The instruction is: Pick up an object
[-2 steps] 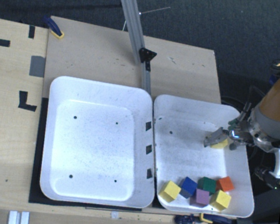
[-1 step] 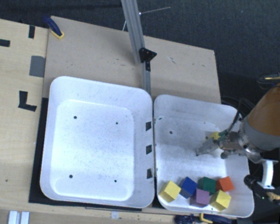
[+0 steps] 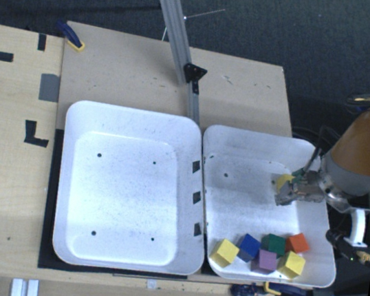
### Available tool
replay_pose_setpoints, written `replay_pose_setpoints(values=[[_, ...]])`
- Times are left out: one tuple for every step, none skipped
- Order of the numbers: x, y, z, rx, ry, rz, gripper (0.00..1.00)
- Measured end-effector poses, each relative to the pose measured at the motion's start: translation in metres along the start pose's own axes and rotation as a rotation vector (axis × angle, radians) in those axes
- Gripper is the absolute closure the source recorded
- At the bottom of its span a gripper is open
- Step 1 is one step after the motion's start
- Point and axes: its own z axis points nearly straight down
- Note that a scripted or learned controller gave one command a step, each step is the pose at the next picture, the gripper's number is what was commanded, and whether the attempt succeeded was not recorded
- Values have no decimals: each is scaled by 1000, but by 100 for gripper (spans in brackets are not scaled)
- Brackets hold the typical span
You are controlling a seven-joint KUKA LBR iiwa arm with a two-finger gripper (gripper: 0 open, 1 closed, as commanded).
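Yellow foam cube [image 3: 283,181] sits between fingers of gripper [image 3: 288,190], clenched on it, raised over upper right of right white bin [image 3: 240,152]; I judge grasp made, lift underway. Below it, along bin's near wall, I count six cubes: two yellow, blue, green, purple, orange, likely slid downslope.

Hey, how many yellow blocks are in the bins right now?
3. One yellow block at the cluster's left end, one at its right end, both along the right bin's near edge; a third sits at the end effector. Others may be hidden.
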Motion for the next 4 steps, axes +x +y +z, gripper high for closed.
replay_pose_setpoints(values=[[2, 11, -49, -6, -2, 0, 100], [4, 2, -98, -6, -2, 1, 100], [4, 3, -136, -6, -2, 1, 100], [61, -6, -138, -2, 1, -4, 100]])
